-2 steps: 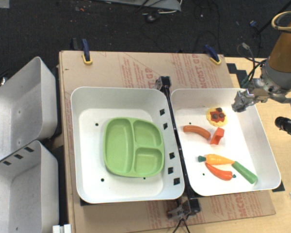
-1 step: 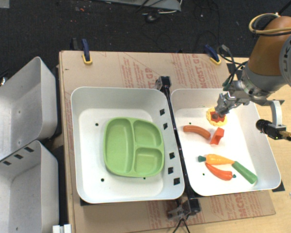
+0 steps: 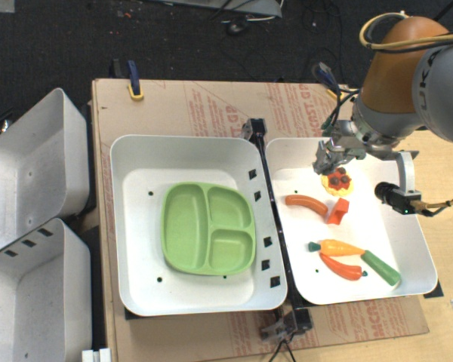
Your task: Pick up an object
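Note:
My gripper hangs over the back of the right bin, at the end of the grey and orange arm that comes in from the right. Directly below and in front of it lies a small yellow toy with red pieces on top; I cannot tell whether they touch. Further forward in this bin lie an orange sausage, a red block, an orange carrot, a red-orange pepper and a green cucumber.
The left bin holds a green divided plate. A black divider runs between the two bins. Two more white bins stand off the bench at the left. A black camera unit juts from the wrist.

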### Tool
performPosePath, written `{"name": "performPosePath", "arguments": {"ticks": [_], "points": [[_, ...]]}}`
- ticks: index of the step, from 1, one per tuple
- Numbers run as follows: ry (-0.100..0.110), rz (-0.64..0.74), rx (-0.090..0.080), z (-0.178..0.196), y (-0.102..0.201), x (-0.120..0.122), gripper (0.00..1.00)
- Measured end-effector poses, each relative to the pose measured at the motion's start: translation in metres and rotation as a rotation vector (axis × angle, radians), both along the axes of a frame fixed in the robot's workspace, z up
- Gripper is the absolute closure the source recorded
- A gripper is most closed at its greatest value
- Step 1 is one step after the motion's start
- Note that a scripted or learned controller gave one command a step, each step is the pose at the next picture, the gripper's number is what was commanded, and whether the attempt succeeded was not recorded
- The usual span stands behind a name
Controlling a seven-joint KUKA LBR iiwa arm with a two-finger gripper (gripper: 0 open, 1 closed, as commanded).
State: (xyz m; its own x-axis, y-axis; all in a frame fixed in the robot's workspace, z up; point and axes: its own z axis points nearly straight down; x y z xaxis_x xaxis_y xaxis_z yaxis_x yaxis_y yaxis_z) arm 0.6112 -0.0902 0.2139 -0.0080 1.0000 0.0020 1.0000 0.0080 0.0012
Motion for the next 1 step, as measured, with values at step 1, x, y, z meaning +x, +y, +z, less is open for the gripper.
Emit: {"name": "performPosePath", "arguments": {"ticks": [1], "points": [[0.001,0.0,-0.001,0.0123,0.0598,-0.0053,1.0]]}}
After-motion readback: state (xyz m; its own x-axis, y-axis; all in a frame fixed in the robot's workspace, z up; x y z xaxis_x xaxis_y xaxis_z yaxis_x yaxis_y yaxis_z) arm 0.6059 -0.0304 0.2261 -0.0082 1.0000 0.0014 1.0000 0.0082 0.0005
